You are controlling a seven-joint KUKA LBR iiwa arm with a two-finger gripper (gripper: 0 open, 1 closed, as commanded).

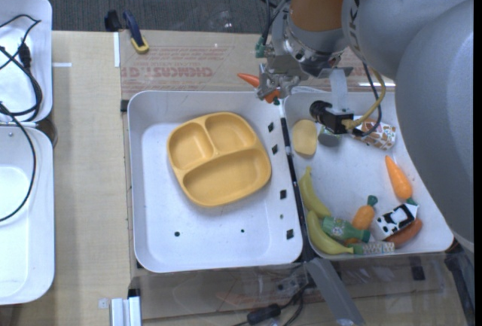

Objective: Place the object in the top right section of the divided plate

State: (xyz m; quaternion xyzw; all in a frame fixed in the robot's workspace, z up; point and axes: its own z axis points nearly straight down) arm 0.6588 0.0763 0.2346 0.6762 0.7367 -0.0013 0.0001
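Holding small orange carrot [248, 79], gripper [269, 88] hovers nr yellow divided plate [218, 159].

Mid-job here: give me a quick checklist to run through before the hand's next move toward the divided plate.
1. Object in the hand: ok, a small orange carrot sits between its fingers.
2. Divided plate lies flat in the left bin: ok.
3. Top right section bare: ok.
4. Hand above that section: not ok, it is over the bins' shared rim, beyond the plate.
5. Grip firm enough to carry: cannot tell.
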